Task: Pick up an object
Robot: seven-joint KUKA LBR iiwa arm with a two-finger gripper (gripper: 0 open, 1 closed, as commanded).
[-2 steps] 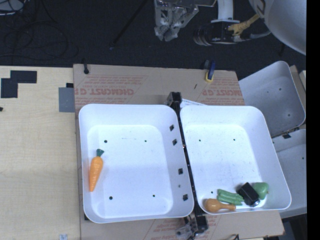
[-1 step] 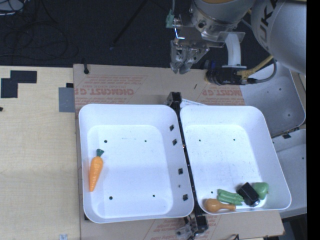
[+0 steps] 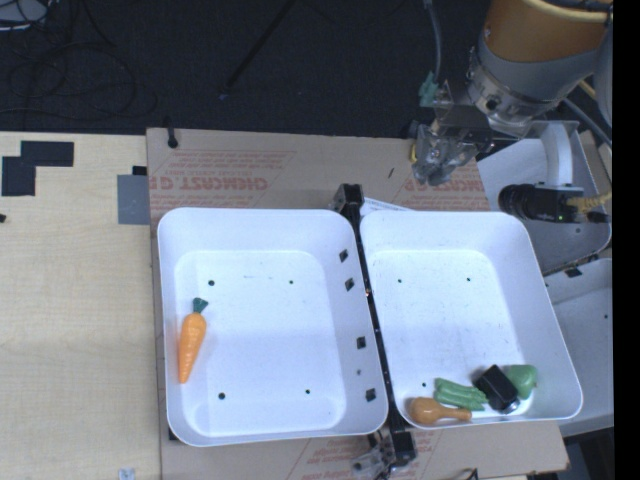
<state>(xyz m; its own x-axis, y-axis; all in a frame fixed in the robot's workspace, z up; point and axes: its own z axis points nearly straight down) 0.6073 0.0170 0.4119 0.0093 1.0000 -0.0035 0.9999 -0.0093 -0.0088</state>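
we look down on two white bins side by side on a brown cardboard sheet [image 3: 260, 173]. the left bin [image 3: 170, 298] has a toy carrot [image 3: 191, 341] near its left wall, orange with a small green top, lying roughly along that wall with the top pointing away from us.

the right bin [image 3: 545, 298] has a small cluster in its near right corner. a black block [image 3: 496, 387] sits tilted there, partly over a green piece [image 3: 520, 377] at its right. a green pod [image 3: 460, 394] lies just left of the block, close against it, and an orange pear-shaped toy [image 3: 437, 411] lies just in front of the pod against the near wall.

the arm [image 3: 545, 38] comes in at the upper right, its orange band at the top of the view. the gripper [image 3: 437, 163] hangs beyond the far edge of the right bin, above the cardboard, well apart from the cluster and from the carrot. we see nothing between its fingers, and we cannot tell whether they are apart or together; that part is small and blurred.

a black clamp strip [image 3: 362, 308] runs between the two bins.
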